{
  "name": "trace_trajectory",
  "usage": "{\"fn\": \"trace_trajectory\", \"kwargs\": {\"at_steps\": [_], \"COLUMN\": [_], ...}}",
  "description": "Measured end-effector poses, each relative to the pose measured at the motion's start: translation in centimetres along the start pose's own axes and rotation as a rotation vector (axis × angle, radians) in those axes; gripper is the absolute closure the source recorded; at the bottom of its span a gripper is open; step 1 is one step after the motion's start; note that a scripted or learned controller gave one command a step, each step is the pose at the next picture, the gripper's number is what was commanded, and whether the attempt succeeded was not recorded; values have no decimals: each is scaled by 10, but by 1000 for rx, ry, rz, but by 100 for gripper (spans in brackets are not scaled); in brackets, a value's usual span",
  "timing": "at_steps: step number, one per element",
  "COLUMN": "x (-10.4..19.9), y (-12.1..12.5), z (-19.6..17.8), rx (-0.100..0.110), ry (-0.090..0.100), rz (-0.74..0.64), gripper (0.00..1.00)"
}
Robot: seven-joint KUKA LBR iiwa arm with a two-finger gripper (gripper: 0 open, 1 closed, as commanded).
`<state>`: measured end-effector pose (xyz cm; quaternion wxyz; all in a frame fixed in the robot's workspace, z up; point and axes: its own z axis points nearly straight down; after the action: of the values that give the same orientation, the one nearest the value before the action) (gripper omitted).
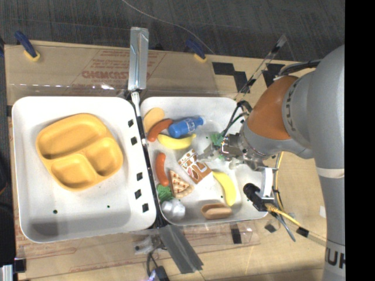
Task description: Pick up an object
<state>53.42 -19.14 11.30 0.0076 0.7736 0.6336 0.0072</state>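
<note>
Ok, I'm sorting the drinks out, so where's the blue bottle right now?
The blue bottle lies on its side in the right bin, near the far wall, between the hot dog and the gripper, just above a banana.

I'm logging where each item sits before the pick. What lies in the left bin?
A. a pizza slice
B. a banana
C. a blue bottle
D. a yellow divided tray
D: the yellow divided tray lies in the left bin, while the blue bottle, banana and pizza slice all lie in the right bin.
</note>
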Motion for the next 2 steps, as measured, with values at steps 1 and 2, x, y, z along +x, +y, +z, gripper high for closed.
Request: {"fn": "trace_trajectory", "kwargs": {"at_steps": [1,2], "x": [80,102], "y": [31,82], "z": [21,23], "rx": [20,23], "ry": [-2,-7], "rz": [316,488], "gripper": [0,0]}}
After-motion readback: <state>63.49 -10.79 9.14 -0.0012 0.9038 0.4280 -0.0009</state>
